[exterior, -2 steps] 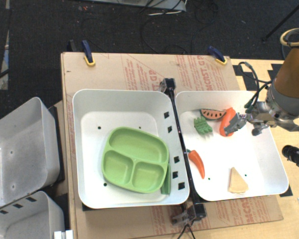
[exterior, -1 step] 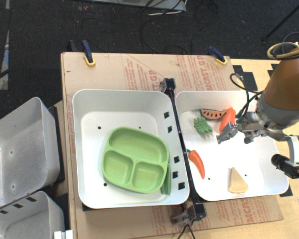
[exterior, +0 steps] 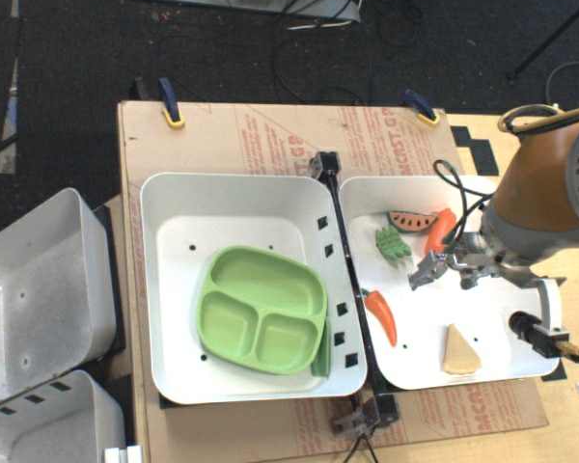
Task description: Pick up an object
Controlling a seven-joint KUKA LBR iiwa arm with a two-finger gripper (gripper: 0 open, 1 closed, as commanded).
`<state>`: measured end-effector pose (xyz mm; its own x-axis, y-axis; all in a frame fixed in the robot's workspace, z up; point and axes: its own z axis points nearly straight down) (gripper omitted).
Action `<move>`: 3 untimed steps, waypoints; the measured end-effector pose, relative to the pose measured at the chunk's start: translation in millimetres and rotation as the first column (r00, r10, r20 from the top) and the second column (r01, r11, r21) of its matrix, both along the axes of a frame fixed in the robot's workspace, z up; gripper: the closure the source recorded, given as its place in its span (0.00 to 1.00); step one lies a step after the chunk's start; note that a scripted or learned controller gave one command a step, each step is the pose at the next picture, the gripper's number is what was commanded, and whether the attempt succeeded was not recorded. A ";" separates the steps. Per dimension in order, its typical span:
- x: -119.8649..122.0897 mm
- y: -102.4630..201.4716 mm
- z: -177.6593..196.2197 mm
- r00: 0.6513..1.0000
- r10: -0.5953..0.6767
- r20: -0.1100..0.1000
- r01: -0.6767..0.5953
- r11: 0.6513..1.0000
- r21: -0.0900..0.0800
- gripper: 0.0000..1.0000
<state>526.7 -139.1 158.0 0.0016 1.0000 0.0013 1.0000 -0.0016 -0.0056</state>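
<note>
You can see the end effector (exterior: 427, 274) low over the right bin (exterior: 492, 374), near the middle of it. The arm (exterior: 545, 196) comes in from the right. You cannot tell from here how its fingers stand, and nothing shows between them.

Four small things lie in the right bin. A red pepper (exterior: 381, 316) sits by the left wall, down and left of the end effector. It is long and thin; its green stem end points up and left, its tip down and right. A green leafy piece (exterior: 393, 245) lies up and left of the end effector, close to it. A watermelon slice (exterior: 412, 222) lies near the top wall, its long side running left to right. An orange carrot (exterior: 441, 230) leans beside the slice, partly under the arm's cables. A tan wedge (exterior: 460, 350) sits near the bottom wall, its point up.

The left bin (exterior: 164, 258) holds a green tray (exterior: 261, 309) with three parts. Both bins sit on the counter (exterior: 232, 133).
</note>
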 end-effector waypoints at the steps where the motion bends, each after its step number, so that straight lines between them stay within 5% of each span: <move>1: -6.3 7.7 -48.0 1.000 0.000 0.000 0.000 1.000 0.001 0.00; 2: -4.8 7.2 -35.1 1.000 -0.001 0.006 0.001 1.000 -0.002 1.00; 3: -6.5 13.1 25.8 1.000 0.005 0.012 -0.005 1.000 -0.003 1.00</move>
